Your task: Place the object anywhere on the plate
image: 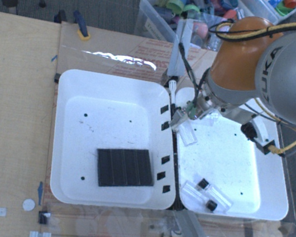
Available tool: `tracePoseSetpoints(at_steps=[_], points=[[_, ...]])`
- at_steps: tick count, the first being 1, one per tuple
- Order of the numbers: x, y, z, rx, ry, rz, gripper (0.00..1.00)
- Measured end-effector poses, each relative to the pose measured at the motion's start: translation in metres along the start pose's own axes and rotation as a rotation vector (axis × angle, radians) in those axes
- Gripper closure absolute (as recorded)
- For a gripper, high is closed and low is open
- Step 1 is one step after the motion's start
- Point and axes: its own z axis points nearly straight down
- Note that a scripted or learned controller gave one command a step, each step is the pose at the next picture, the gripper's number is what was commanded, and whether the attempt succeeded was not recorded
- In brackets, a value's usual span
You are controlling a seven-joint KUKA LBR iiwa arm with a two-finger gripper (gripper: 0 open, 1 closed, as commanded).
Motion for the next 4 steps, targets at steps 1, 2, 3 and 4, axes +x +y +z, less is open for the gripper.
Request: tracePoseSetpoints(at_steps=[1, 2, 3, 4], points=[[0.05, 0.071, 0.0, 0.001, 0.0, 0.331, 1.0], [0.089, 0.12, -0.078, -0.001, -0.001, 0.076, 1.0], [0.145, 0.113, -0.123, -0.003, 0.0, -0.308, 1.0], [0.169, 0.105, -0.057, 0.006, 0.004, -0.033, 1.0]])
